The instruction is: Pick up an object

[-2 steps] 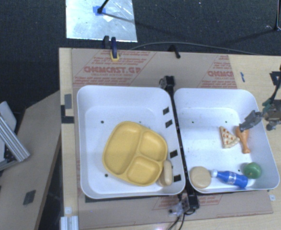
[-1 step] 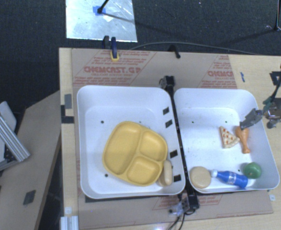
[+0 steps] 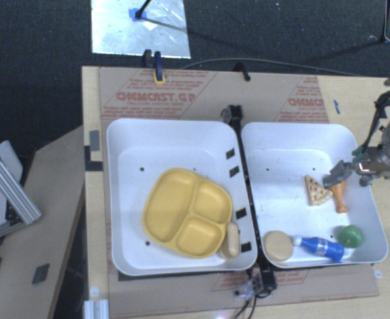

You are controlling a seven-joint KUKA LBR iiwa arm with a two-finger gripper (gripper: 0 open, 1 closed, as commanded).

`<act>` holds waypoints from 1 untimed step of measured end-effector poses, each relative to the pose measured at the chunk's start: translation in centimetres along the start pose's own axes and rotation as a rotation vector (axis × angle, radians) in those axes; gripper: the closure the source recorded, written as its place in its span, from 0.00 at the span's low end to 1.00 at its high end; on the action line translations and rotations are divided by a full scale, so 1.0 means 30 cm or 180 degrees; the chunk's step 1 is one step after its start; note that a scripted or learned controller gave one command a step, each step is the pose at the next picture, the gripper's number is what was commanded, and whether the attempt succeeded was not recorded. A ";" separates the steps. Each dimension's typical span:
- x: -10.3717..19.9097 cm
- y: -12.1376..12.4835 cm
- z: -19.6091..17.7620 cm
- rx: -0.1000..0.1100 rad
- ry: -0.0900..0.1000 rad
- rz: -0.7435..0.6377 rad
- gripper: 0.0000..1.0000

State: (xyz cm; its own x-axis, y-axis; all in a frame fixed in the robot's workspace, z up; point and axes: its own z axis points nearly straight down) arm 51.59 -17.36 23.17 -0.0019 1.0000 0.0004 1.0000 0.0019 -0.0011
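- Near rim of right bin (image 3: 374,248): round bun (image 3: 278,245), blue bottle (image 3: 321,247) lying flat, green ball (image 3: 349,235), set in a row, close together.
- Near edge of left bin (image 3: 125,198): yellow tray (image 3: 187,212) with three compartments; pale roll (image 3: 232,239) touching its near corner.
- Mid right bin: pizza slice (image 3: 316,190) just beside an orange carrot-like piece (image 3: 339,195).
- Claw (image 3: 334,173) low over those two, reaching in from the right. Open or clenched: cannot tell; nothing seen grasped.
- Step in hand, judged: approach to the pizza slice or orange piece, not yet lifted.
- Next move calls for: descent onto one item only, firm closure, straight lift.
- Hard to make out: claw tips blurred and dark; arm cut off at right edge.
- Far: bench (image 3: 181,88) board with red print.
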 end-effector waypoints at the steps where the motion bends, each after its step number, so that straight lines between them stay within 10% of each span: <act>1: 0.000 -0.006 0.140 0.0001 0.0000 0.0002 0.00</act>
State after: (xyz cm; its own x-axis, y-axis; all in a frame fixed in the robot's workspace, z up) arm 51.41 -17.36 18.98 -0.0013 1.0000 0.0005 1.0000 0.0013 -0.0016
